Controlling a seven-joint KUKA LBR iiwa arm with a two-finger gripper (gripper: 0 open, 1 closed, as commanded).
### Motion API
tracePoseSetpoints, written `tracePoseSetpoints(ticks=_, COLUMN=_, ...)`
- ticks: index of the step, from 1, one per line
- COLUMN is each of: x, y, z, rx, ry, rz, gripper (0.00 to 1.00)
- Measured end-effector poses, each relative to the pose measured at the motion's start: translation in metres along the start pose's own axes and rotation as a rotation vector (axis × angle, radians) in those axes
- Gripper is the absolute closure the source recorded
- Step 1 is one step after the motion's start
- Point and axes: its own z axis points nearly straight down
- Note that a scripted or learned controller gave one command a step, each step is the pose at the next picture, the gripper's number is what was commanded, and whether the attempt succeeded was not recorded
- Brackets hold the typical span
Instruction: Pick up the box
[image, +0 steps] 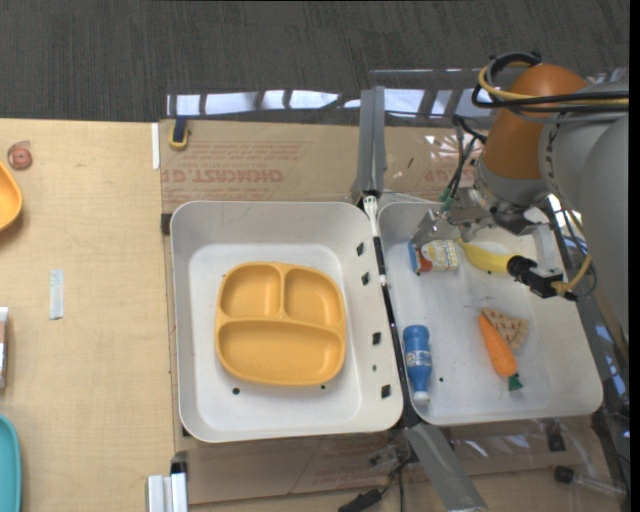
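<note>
The box (437, 258) is a small carton with blue, white and red print, lying in the back left part of the right bin (560, 400). My gripper (438, 228) hangs just behind and above it, close to the box's top edge. The grey arm with its orange band (530, 120) comes in from the upper right. I cannot make out whether the gripper touches the box.
A banana (487, 258) lies right beside the box. A carrot (498, 350) and a waffle piece (512, 328) sit further front, and a blue bottle (416, 362) lies by the bin's left wall. The left bin (200, 400) holds an orange divided plate (282, 322).
</note>
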Motion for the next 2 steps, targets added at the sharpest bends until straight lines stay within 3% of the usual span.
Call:
tracePoseSetpoints(ticks=1, x=0.0058, y=-0.0282, z=0.0201, rx=0.018, ry=0.009, rz=-0.059, gripper=0.00)
tracePoseSetpoints(ticks=2, x=0.0033, y=-0.0325, z=0.0135, rx=0.033, ry=0.010, rz=-0.056, gripper=1.00)
